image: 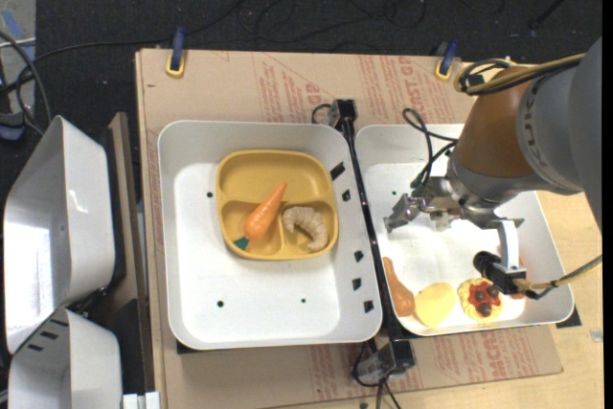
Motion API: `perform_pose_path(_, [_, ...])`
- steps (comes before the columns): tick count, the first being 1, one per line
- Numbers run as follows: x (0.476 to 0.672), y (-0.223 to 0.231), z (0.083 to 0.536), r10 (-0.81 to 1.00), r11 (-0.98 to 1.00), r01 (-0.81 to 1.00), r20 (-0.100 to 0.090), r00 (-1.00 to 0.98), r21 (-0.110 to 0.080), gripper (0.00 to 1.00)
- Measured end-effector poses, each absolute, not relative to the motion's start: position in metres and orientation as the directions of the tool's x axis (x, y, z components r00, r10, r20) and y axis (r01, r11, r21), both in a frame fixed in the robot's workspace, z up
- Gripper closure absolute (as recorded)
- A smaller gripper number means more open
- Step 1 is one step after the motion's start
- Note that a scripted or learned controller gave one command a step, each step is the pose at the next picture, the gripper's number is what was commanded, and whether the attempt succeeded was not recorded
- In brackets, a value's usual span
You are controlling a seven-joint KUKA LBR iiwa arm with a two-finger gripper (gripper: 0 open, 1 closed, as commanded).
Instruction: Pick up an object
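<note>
Your gripper [404, 214] hangs over the right bin [551, 235], near that bin's left wall, and its metal fingers [395, 219] point toward the divider between the two bins. From this angle you cannot tell whether those fingers are spread or closed; nothing shows between them. The grey arm [560, 124] with its orange band [490, 124] comes in over the right bin's far right part.

Take the right bin as your landmark. Along its near edge lies a row of small items. An orange spoon-shaped piece [397, 286] sits in the near left corner, just below the gripper and apart from it. A pale yellow round piece [436, 303] lies just right of the orange piece and touches it. A yellow piece with red on top [480, 298] lies further right, beside the pale yellow one. A black part of the tool [498, 269] overlaps its upper edge.

To the left of the right bin, touching it along the divider, is the left bin [192, 302]. In its middle is a yellow divided plate [239, 172]. A toy carrot [264, 212] lies slantwise across the plate's compartments. A toy shrimp [307, 225] lies in the plate's near right compartment, just beside the carrot.

Both bins rest on a cardboard sheet [278, 81].
</note>
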State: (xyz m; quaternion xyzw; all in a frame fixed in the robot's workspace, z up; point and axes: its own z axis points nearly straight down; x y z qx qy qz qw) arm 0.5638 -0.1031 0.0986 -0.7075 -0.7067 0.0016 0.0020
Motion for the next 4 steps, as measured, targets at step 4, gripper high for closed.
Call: perform_pose_path(4, [0.588, -0.103, 0.256, 1.000, 0.003, 1.000, -0.001, -0.003, 0.005, 1.00])
